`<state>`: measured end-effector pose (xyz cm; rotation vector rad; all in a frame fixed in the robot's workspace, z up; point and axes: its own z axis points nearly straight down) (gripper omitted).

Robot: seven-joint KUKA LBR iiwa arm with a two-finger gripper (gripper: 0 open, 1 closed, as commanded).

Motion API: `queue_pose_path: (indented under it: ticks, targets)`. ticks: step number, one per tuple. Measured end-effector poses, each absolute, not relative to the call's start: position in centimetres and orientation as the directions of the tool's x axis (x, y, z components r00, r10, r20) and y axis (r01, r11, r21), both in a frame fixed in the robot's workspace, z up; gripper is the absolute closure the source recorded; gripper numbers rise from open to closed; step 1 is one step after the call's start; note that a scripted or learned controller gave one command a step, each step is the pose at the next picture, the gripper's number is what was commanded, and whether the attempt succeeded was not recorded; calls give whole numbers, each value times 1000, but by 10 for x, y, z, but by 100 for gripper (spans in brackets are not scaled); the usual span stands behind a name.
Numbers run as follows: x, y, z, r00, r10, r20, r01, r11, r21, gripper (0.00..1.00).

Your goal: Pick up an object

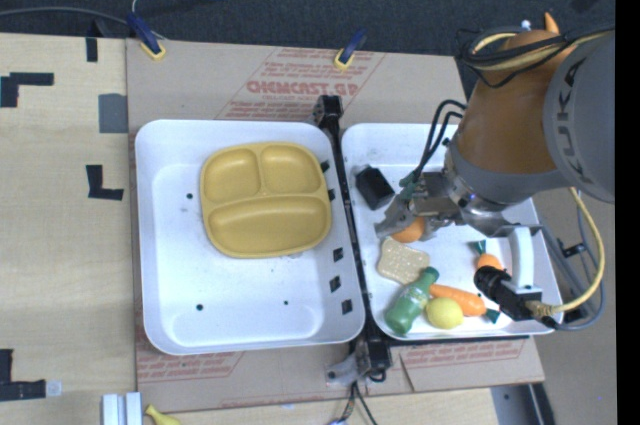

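My gripper hangs low over the left part of the right bin. Directly beneath it lies a small orange round thing, partly hidden by the gripper. Whether the gripper touches it cannot be made out. A black block lies just to the upper left of the gripper. A tan cracker-like piece sits just below it. Further toward the front lie a green bottle, a yellow lemon and an orange carrot.
The left bin holds a yellow divided plate. A small orange piece lies in the right bin near the wrist. A black divider runs between the bins. Cardboard and cables lie beyond them.
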<state>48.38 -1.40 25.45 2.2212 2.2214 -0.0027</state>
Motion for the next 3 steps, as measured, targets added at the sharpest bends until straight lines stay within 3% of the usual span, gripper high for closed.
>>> queue_pose_path:
  ticks: [1,2,3]
  targets:
    - [483,34,245,-1,1000,0,1000,1,-2,100]
    - [484,-16,246,0,1000,-1,1000,0,-1,100]
    - [483,58,252,-2,1000,1,1000,2,-2,100]
